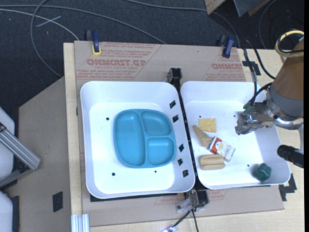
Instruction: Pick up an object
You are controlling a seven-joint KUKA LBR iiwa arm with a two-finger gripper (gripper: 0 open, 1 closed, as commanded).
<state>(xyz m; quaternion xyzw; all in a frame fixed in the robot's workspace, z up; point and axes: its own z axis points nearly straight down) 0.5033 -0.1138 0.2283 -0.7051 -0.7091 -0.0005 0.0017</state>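
Hand point(245, 123) over right bin point(227, 92), nothing visibly held — open or closed, cannot tell. Cheese point(207, 124), cone point(202, 136), packet point(222, 148), bun point(212, 162) left of it; blue tray point(144, 137) in left bin point(96, 129).

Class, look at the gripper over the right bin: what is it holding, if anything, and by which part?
Nothing shows in the gripper. It hovers over bare floor of the right bin, apart from the food items.
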